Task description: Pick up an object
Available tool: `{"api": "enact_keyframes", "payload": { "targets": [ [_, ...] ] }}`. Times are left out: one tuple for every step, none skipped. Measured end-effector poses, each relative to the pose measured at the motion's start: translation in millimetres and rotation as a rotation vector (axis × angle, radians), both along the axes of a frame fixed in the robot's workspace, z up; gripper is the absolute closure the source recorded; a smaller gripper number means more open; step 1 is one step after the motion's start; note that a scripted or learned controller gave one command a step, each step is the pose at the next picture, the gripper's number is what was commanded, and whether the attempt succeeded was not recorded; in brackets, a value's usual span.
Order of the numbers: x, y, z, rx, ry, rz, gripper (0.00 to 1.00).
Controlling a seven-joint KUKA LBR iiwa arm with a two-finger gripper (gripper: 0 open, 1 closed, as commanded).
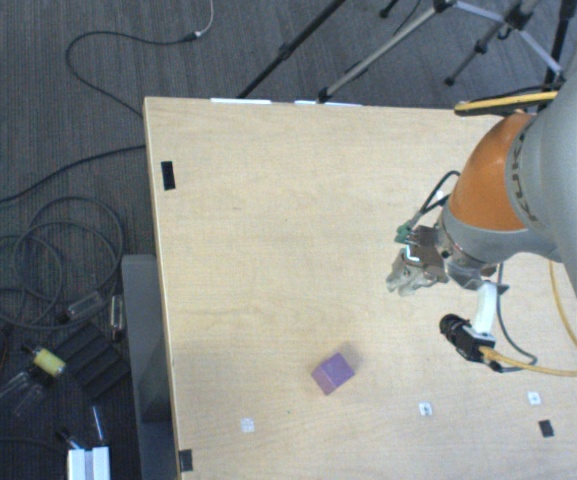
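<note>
A small purple block (333, 373) lies on the light wooden bench top (268, 258), toward the front. My gripper (406, 277) hangs at the end of the grey and orange arm, up and to the right of the block and well apart from it. Its metal fingers (398, 281) point left and show nothing between them. Whether they stand open or shut is too small to make out.
A black cable connector (460, 332) with a yellow lead dangles below the wrist. Small white markers (425, 409) and black tags (168, 175) dot the bench. Cables and tripod legs lie on the carpet beyond the bench edges.
</note>
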State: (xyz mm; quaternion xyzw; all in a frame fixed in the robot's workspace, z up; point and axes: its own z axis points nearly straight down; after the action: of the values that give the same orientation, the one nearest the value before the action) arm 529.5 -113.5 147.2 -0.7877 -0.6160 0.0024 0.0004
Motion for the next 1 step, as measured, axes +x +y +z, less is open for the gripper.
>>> {"api": "enact_keyframes", "payload": {
  "targets": [
    [-0.1, -0.1, -0.1, 0.000, 0.000, 0.000, 0.00]
  ]
}}
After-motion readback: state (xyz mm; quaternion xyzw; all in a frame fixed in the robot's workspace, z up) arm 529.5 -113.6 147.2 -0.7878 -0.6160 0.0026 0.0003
